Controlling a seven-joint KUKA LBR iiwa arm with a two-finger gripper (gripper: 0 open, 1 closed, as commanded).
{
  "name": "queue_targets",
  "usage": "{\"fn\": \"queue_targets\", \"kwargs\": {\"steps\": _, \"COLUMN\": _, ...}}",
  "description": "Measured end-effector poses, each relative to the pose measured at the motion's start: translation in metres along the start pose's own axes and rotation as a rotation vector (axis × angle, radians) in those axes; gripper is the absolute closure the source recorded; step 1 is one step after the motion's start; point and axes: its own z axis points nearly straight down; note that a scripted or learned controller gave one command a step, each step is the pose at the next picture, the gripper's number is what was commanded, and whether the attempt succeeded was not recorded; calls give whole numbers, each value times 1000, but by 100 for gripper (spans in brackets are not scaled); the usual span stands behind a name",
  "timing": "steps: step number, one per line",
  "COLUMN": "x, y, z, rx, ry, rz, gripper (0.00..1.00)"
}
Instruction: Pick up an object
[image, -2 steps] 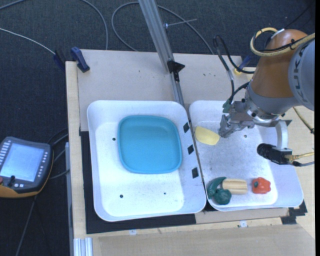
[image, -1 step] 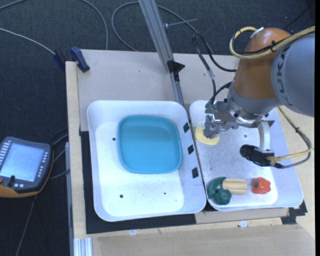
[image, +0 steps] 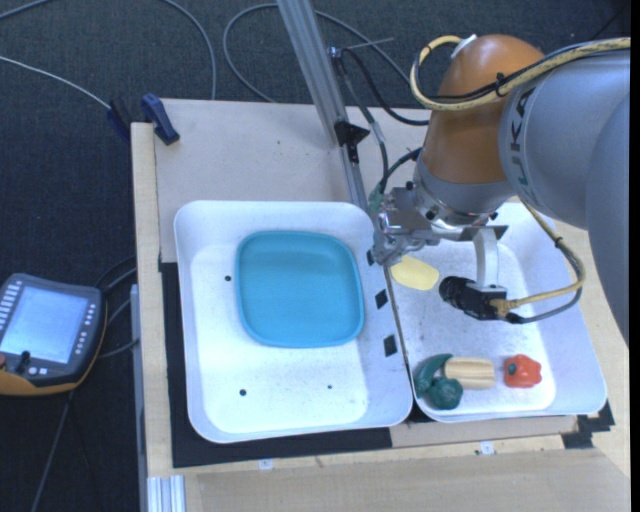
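Toy vegetables lie along the right bin's (image: 585, 385) near edge: a green piece (image: 437, 380), a tan block (image: 470, 372), a red tomato-like piece (image: 520, 371); they look light, rigid and smooth. Farther back, a yellow piece (image: 414, 273) sits just below the gripper (image: 400, 235), whose opening I cannot tell.

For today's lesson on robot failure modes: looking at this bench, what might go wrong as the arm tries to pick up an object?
1. The gripper sits close to the divider between the bins, so descending could strike the rim.
2. The pale yellow object looks flat and smooth; fingers may slip off.
3. The green object, wooden cylinder and red object crowd the near wall, so a grasp could nudge neighbours.
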Motion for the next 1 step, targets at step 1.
{"fn": "queue_targets", "kwargs": {"steps": 1, "x": 53, "y": 10, "z": -7, "rx": 1, "ry": 0, "rz": 0, "gripper": 100}}
